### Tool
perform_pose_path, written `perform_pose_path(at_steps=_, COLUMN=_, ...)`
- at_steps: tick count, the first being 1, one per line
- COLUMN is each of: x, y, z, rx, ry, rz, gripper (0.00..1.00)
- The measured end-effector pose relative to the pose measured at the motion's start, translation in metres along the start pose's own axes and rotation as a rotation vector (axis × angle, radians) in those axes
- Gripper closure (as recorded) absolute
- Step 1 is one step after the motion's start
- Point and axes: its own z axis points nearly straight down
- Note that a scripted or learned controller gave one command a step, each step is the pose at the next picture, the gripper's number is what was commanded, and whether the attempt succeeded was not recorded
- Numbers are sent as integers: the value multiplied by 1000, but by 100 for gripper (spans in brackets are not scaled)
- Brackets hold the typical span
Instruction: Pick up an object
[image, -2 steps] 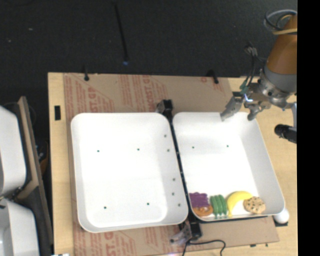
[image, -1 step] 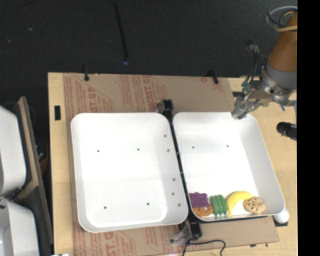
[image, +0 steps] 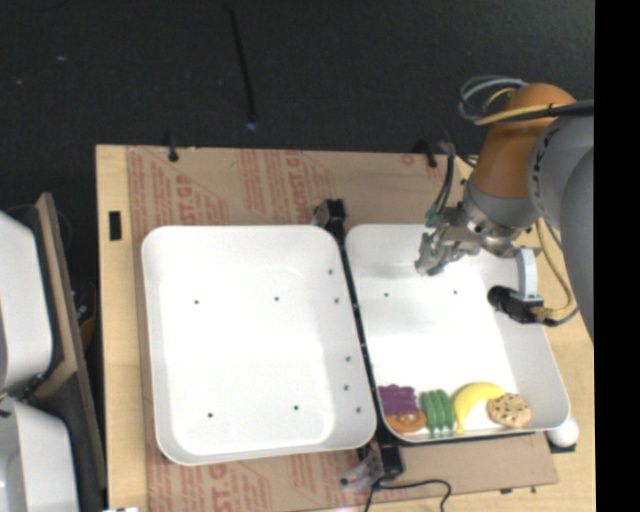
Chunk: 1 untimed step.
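My gripper (image: 432, 260) hangs over the far part of the right bin (image: 440, 330), with nothing between its fingers that I can see. Along that bin's near edge lie purple grapes (image: 399, 400) on an orange piece (image: 405, 423), a green ridged vegetable (image: 438, 411), a yellow banana-like piece (image: 478, 397) and a chocolate-chip cookie (image: 509, 409). All of them sit well below the gripper in the camera view, apart from it.
The left bin (image: 250, 340) lies beside the right one, their rims meeting along a dark seam. Both stand on a cardboard-covered bench (image: 230, 190). White boxes (image: 20, 300) stand off the bench at the far left.
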Motion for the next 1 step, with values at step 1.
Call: perform_pose_path(at_steps=1, x=34, y=-29, z=-5, rx=-9, ry=-1, rz=-15, gripper=100)
